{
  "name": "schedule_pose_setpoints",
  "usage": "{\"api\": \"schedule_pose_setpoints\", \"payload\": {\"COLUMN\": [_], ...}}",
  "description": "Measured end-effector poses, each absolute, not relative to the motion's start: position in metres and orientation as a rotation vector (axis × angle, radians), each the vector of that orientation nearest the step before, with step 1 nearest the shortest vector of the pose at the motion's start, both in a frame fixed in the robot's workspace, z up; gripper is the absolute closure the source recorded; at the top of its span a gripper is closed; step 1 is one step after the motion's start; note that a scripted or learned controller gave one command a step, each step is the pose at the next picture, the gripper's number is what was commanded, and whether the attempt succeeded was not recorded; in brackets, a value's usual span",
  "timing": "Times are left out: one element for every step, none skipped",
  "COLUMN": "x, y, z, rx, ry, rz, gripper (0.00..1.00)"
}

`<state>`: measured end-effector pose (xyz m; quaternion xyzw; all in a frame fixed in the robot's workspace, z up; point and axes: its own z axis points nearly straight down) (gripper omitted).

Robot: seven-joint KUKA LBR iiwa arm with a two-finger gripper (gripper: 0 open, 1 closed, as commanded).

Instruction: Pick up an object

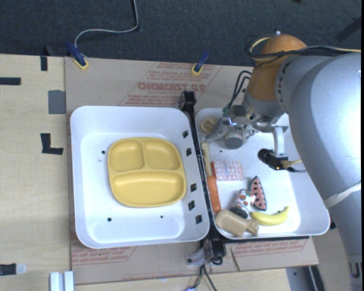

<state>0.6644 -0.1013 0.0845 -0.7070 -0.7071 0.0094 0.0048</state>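
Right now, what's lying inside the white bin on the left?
The left bin holds just a yellow divided plate with three compartments, nothing on it. Whatever lies beneath the plate is covered.

The right bin (pixel 308 220) is crowded along its near edge: a banana (pixel 270 217), a watermelon slice (pixel 257 193) and a tan block (pixel 233 222) lie close together. Its middle floor is open. In the left bin (pixel 85 162), a yellow divided plate (pixel 147 171) covers the centre, with free floor around.

Two white bins (pixel 88 180); one yellow divided plate (pixel 147 170); one banana (pixel 272 216), one watermelon slice (pixel 256 192), one carrot (pixel 213 193), one bread roll (pixel 235 222).
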Motion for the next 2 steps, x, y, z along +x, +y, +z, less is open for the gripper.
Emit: {"api": "schedule_pose_setpoints", "payload": {"x": [0.6643, 0.6648], "y": [-0.1006, -0.1030], "z": [0.0845, 0.0845], "rx": [-2.217, -2.211], "ry": [-2.215, -2.214], "rz": [0.031, 0.025], "gripper": [0.00, 0.00]}}
